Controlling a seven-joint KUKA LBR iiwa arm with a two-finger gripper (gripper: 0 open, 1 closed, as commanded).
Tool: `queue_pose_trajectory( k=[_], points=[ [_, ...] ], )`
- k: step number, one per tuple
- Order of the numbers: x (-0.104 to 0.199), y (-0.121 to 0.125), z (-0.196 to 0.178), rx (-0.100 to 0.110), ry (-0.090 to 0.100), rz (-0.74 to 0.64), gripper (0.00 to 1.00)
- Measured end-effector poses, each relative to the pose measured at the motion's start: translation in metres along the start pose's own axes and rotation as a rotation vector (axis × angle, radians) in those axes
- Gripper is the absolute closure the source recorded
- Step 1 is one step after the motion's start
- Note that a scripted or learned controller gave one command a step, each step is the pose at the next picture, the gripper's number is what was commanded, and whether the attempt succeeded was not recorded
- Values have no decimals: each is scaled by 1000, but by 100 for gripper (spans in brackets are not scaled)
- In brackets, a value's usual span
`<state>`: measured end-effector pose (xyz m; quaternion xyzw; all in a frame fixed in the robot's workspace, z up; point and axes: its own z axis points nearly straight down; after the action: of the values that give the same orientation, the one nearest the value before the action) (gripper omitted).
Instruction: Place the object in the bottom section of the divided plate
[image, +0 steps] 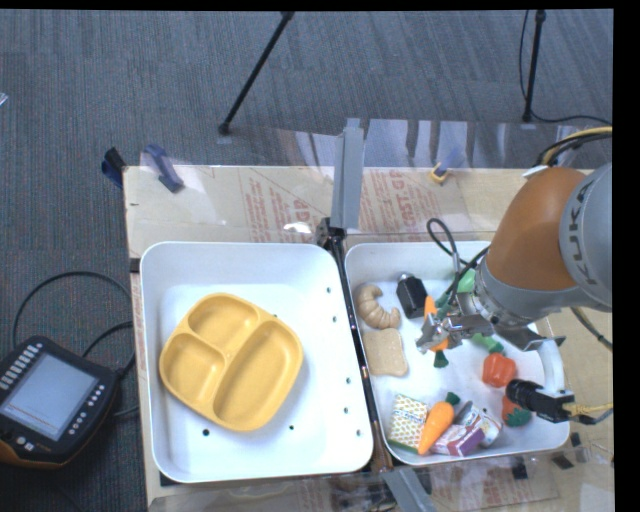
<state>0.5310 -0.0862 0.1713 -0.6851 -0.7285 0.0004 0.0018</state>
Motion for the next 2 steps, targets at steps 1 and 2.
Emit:
queue_pose_trajectory(
  k=[1,2],
  points=[
    [62,-5,-15,2,0,-574,100],
    [124,25,-14,2,0,-764,100]
  ],
)
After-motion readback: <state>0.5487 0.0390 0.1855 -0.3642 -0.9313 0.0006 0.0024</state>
